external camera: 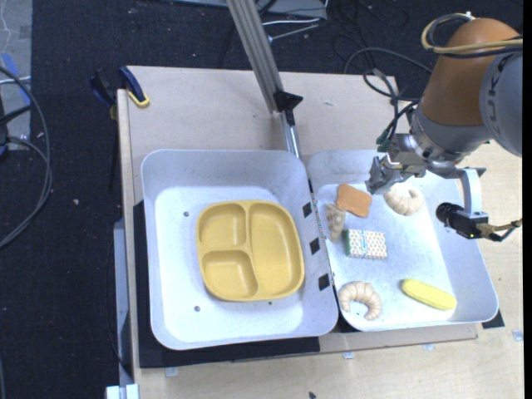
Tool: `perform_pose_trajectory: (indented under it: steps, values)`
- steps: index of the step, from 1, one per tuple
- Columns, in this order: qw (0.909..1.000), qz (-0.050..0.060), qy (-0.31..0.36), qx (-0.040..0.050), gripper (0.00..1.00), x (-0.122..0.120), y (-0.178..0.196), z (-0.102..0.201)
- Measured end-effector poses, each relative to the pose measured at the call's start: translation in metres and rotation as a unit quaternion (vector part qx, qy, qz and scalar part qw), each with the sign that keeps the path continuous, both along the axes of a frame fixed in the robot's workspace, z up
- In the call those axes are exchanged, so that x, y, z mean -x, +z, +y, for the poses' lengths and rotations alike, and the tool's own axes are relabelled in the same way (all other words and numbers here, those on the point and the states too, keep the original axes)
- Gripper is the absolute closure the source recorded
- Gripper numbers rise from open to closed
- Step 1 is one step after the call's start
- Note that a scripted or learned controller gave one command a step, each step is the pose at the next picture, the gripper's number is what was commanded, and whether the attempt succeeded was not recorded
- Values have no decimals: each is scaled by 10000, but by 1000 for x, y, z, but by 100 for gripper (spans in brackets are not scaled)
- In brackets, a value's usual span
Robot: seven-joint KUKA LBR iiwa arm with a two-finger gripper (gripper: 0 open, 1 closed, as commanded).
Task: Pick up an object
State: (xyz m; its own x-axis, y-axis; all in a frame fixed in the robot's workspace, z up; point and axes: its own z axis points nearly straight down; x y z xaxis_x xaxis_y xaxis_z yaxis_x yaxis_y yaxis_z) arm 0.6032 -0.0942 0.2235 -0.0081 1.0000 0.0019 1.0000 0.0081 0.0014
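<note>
The right bin (465, 264) holds several small objects: an orange wedge (353, 199), a pale knobbly piece (335, 220), a patterned white box (366, 244), a cream bun-like piece (403, 200), a shrimp-shaped piece (361, 298) and a yellow banana-like piece (428, 294). My gripper (384, 175) hangs over the bin's far side, just above and between the orange wedge and the cream piece. Nothing shows between its fingers.
The left bin (166, 223) carries a yellow three-compartment plate (248, 250). A slanted metal pole (258, 44) runs from the back down to the gap between the bins. A black camera fixture (461, 217) sticks out from the arm over the right bin's edge.
</note>
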Motion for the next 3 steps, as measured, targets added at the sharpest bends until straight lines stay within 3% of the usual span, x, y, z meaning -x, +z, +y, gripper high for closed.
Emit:
perform_pose_trajectory:
  steps: [3]
  values:
    - [10000,22,1,1,100,48,-17,149]
